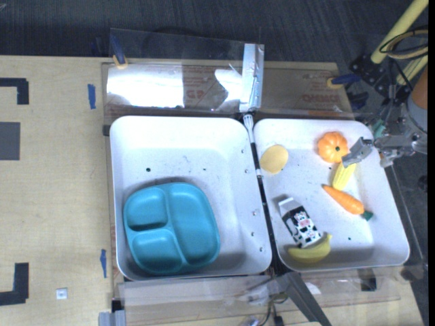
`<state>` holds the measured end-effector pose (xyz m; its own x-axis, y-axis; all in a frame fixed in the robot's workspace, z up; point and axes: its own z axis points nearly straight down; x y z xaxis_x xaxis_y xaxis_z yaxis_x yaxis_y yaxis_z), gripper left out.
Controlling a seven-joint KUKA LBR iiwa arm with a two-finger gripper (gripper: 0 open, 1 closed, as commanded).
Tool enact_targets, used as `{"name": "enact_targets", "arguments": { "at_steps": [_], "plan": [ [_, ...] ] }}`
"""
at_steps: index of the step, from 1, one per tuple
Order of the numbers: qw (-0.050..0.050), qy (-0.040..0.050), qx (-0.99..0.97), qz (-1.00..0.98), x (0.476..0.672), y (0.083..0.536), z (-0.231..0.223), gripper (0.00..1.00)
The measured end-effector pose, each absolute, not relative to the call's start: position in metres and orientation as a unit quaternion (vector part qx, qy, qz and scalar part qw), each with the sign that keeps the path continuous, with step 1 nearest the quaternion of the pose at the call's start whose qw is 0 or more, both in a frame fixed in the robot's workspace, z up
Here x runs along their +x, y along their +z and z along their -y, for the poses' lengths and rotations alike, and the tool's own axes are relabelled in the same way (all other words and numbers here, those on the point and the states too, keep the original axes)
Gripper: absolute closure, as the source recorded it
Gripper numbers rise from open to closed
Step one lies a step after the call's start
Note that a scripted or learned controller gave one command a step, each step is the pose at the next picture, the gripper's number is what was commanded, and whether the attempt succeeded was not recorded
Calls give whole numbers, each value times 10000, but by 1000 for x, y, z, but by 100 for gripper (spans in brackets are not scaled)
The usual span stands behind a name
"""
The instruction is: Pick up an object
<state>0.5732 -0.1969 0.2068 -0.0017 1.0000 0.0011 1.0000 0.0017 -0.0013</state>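
My claw point(370, 149) hangs at right bin point(394, 243) far edge, above corn point(343, 175), beside pumpkin point(332, 146); cannot tell its state. Nothing held. I'd drop straight onto corn, keep clear of carrot point(345, 200), close across short width.

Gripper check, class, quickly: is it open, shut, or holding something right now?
Gripper: cannot be told; it sits above the corn in the right bin.

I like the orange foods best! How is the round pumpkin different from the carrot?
The pumpkin is round and plump; the carrot is long, thin and pointed. The pumpkin sits near the bin's far edge beside the claw; the carrot lies slantwise nearer the middle, with a green end. Both are orange and in the right bin.
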Motion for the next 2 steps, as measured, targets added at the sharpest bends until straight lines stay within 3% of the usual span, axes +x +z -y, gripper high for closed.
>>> {"name": "enact_targets", "arguments": {
  "at_steps": [1, 2],
  "plan": [
    [9, 1, -7065, 7077, 573, 207, 197, 0],
    [-5, -8, -7059, 7083, 575, 217, 197, 100]
  ]
}}
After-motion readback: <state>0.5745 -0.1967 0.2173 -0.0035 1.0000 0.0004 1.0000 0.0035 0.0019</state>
